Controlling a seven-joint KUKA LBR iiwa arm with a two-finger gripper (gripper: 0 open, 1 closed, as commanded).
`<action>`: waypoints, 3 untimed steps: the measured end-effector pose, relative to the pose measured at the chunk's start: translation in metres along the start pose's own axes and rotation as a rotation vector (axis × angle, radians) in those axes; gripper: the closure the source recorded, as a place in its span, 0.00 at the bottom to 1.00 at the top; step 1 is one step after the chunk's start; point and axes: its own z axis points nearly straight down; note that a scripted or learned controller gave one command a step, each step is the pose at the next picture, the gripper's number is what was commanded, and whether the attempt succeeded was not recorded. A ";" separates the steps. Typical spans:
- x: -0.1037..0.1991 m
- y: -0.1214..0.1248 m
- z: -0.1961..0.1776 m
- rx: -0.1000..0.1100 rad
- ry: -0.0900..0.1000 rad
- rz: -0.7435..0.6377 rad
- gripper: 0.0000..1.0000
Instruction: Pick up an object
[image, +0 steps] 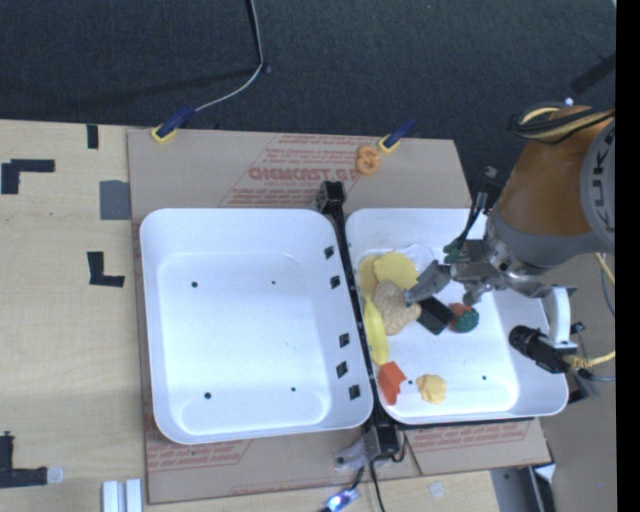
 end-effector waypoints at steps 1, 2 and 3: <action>-0.082 0.047 0.100 0.003 -0.004 0.005 0.00; -0.080 0.127 0.138 -0.006 -0.002 -0.003 0.00; -0.001 0.102 0.136 0.000 0.001 -0.006 0.00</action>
